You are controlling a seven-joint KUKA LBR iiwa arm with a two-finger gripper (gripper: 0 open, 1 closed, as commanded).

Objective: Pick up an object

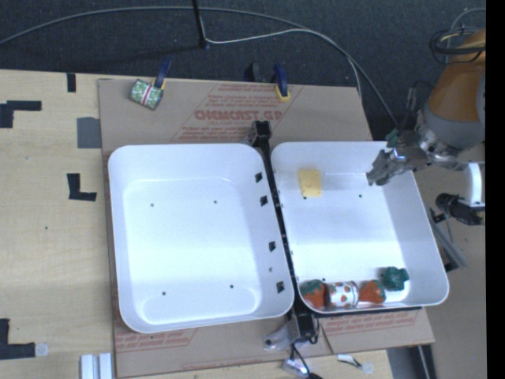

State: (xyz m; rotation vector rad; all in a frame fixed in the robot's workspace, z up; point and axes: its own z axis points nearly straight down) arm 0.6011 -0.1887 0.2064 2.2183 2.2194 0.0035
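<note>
A yellow block (311, 183) lies near the far left of the right bin (418, 235). Along that bin's near wall sit a red and green piece (314, 292), a white and red can-like piece (342, 294), an orange piece (371, 293) and a green piece (393, 275). My gripper (380, 172) hangs at the right bin's far right rim, well to the right of the yellow block. Nothing shows between its dark fingertips.
The left bin (126, 235) sits beside the right one, with a black divider (272, 212) between them. A small green and white object (147, 94) lies on the cardboard at the back left. Two clamps (280, 81) hold the board's far edge.
</note>
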